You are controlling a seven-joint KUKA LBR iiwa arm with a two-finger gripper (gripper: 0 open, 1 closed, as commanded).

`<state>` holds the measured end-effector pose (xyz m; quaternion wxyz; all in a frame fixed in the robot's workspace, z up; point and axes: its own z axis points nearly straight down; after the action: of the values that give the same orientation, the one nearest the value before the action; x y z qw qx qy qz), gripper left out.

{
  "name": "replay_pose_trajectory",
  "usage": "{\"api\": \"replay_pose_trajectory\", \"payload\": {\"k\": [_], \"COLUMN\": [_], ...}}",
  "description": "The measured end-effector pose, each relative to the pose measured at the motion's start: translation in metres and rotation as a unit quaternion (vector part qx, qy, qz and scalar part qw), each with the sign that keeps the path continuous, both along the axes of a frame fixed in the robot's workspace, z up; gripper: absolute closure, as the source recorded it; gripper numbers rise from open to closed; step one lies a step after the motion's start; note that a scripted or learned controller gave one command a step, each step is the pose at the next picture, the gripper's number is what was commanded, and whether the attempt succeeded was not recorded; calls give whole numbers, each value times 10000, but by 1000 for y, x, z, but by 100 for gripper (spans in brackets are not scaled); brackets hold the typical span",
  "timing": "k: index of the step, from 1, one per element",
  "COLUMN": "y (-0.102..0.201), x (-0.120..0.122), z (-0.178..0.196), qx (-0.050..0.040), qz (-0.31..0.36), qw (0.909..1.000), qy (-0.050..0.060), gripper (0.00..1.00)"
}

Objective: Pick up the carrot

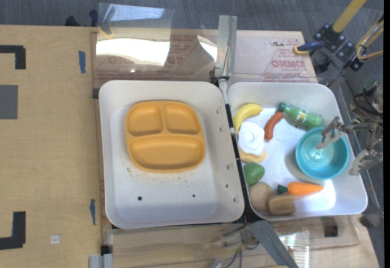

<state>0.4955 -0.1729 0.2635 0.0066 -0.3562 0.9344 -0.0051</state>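
Nearby, carrot [303, 188] between bowl [322, 154], bread [281, 204].

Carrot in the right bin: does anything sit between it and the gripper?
Partly. The gripper hangs over the blue bowl, and the carrot lies just beside the bowl's near rim. That rim is the one thing in between; the carrot's top is uncovered.

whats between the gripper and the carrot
In the camera view, the blue bowl lies between them: the gripper hangs over the bowl's upper rim, and the carrot lies just below the bowl on the right bin's floor.
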Motion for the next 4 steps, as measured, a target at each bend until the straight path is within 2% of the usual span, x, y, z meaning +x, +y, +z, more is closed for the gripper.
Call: {"api": "replay_pose_trajectory", "payload": {"k": [1, 2, 3, 4], "y": [41, 41, 21, 61], "x": [-1, -9, -11, -11], "z": [-27, -148, -170, -172], "qx": [10, 23, -40, -25], "qz": [2940, 3328, 1992, 1943], "qw": [9558, 9430, 9799, 9809], "qy": [71, 76, 28, 12], "gripper": [0, 0, 0, 0]}}
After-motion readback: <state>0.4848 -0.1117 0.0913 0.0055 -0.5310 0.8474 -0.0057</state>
